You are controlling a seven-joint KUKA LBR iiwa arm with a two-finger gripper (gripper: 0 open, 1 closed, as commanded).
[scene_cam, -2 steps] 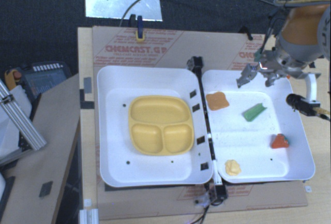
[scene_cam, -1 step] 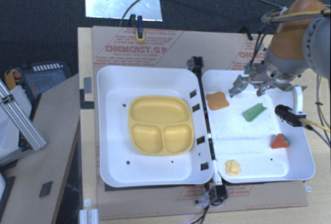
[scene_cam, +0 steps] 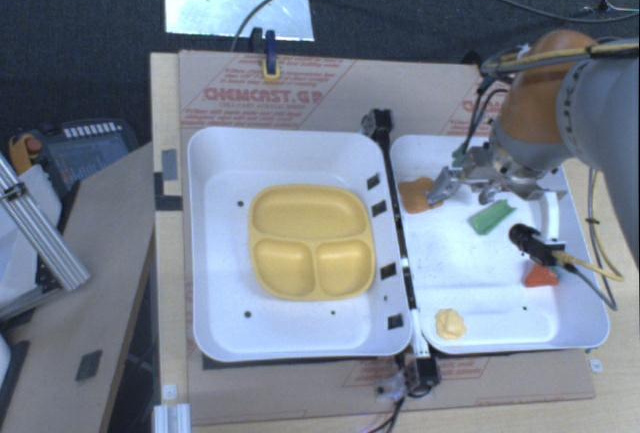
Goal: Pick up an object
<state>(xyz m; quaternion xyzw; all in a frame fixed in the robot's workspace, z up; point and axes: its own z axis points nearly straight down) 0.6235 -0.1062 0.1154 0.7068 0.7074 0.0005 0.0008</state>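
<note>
With its fingers (scene_cam: pixel 447 184) spread beside the orange piece (scene_cam: pixel 416 193) in the right bin (scene_cam: pixel 580 321), the gripper (scene_cam: pixel 443 186) should centre over it before closing.

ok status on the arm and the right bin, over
Gripper low over right bin, beside orange-brown piece, nothing seen held. Green block, red piece, yellow lump loose. Yellow tray in left bin.

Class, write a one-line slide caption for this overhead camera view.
Gripper lowered beside an orange piece in the right bin; yellow divided tray in the left.
</note>
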